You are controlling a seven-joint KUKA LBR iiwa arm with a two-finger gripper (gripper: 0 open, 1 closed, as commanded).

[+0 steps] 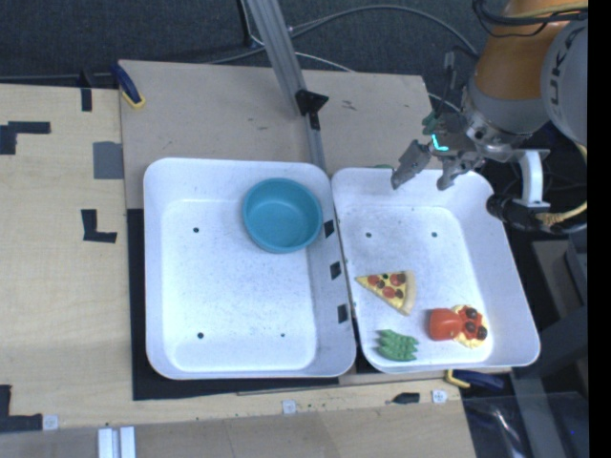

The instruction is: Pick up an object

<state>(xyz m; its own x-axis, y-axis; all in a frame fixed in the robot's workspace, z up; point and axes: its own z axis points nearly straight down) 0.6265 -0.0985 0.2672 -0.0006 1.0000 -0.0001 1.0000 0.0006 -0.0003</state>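
Hovering over the far edge of the right bin [496, 256], the gripper [422, 172] hung with its fingers spread apart and nothing between them.

Nothing had been picked yet: below it lay the pizza slice [389, 288], farther down the green toy [396, 345] and the red-and-yellow toy [456, 324]; the blue bowl [282, 215] sat off to its left in the other bin [172, 284].

Even, diffuse overhead light, moderately bright. The two shallow white plastic bins [191, 351] read slightly bluish with no blown glare. Soft shadow under the round blue bowl [282, 215]. Mild softness overall, dark corners top and right.
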